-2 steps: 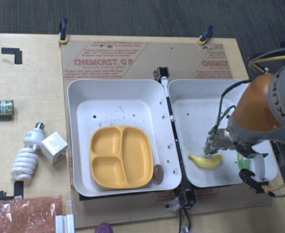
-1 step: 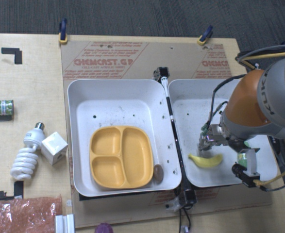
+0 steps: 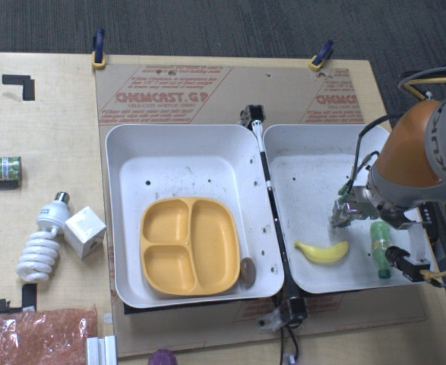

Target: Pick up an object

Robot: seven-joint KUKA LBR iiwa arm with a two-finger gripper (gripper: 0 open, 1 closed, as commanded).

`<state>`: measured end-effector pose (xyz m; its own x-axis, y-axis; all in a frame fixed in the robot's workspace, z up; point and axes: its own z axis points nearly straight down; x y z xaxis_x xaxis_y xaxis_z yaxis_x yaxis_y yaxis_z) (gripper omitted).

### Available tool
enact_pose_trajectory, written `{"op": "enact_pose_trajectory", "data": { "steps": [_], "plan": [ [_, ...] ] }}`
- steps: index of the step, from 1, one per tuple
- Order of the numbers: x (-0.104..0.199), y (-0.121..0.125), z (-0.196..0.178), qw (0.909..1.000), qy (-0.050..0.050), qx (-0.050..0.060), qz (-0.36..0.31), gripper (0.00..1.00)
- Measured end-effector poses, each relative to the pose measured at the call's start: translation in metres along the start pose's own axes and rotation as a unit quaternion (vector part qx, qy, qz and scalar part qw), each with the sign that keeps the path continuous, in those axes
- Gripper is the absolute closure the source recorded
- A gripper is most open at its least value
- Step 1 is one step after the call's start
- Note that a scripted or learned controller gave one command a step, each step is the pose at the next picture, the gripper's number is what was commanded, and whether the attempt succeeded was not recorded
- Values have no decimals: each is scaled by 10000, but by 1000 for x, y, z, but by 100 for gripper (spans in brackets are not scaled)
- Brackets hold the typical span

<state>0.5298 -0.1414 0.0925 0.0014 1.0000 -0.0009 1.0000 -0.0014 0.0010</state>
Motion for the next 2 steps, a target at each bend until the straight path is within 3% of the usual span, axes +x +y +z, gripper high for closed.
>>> {"op": "enact_pose_trajectory", "data": {
  "steps": [1,2],
  "plan": [
    [-10,-16,0,10000,4,4,1,100],
    [-12,48,0,10000,-1,3,-19,100]
  ]
}}
